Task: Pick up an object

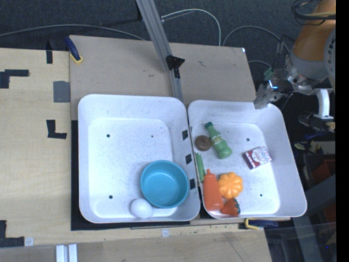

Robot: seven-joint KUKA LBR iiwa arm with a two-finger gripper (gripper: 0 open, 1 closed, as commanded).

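Gripper [266,96] above right bin's [289,162] far corner, finger state unclear, bottle [217,141], pumpkin [230,184], blue bowl [164,183] in bins

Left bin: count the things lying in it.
2. A round blue plastic bowl sits near the front right corner of the shallow white left bin, and a small white ball touches the bowl's front left edge. The bowl could hide something.

Bins [131,111]: white speckled plastic, matt. Blue bowl [163,183]: smooth glossy plastic. Bench [32,146]: pale wood grain. Pole [155,23]: grey brushed metal. Floor: dark carpet.
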